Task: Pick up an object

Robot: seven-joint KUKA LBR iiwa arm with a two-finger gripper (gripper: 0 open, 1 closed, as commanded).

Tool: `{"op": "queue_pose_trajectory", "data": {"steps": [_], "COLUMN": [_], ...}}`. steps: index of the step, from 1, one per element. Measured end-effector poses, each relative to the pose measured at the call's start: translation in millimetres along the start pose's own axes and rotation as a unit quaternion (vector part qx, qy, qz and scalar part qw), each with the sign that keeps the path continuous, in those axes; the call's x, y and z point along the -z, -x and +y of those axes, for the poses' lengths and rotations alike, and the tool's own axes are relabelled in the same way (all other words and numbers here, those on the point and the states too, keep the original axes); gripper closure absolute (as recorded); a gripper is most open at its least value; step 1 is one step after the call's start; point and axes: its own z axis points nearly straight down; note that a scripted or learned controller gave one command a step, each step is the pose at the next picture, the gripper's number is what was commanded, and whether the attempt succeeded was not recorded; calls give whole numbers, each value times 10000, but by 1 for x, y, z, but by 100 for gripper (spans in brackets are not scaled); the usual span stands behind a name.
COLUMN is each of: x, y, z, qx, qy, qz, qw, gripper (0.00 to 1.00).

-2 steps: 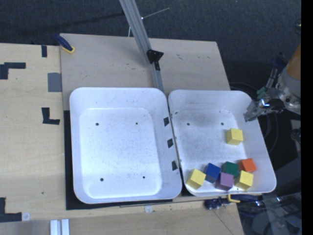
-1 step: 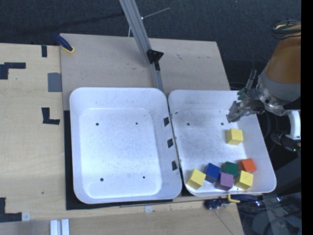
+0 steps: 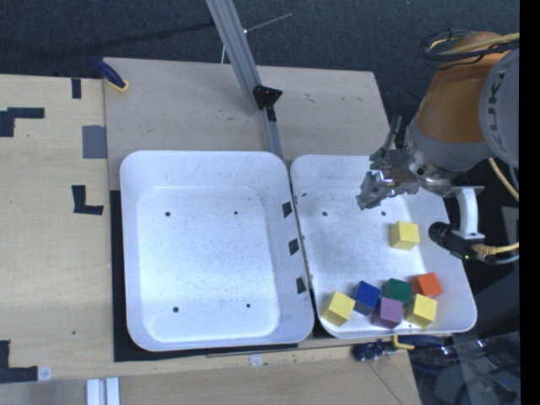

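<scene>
The right bin (image 3: 337, 226) holds several small blocks. A yellow block (image 3: 404, 234) lies alone toward its right side. Along the front edge sit another yellow block (image 3: 339, 307), a blue one (image 3: 367, 295), a purple one (image 3: 390, 310), a green one (image 3: 396, 291), an orange one (image 3: 428, 284) and a third yellow one (image 3: 423, 310). My gripper (image 3: 371, 194) hangs over the back part of the right bin, up and to the left of the lone yellow block. Nothing shows between its fingers.
The left bin (image 3: 139, 226) stands beside the right one. A grey metal bar (image 3: 240, 49) slants down from the top to the gap between the bins. A blue and yellow tool (image 3: 110, 74) lies at the bench's back left.
</scene>
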Motion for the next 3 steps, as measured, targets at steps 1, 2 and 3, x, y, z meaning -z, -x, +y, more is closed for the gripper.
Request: {"op": "queue_pose_trajectory", "data": {"steps": [1,2,3], "x": [-5,-16,-11], "y": [-43,-93,-157], "z": [7,16,24], "qx": [-9,-7,5], "qy": [-7,-9,2], "qz": [-2,-4,0], "qw": [10000,10000,10000], "gripper": [100,100,100]}}
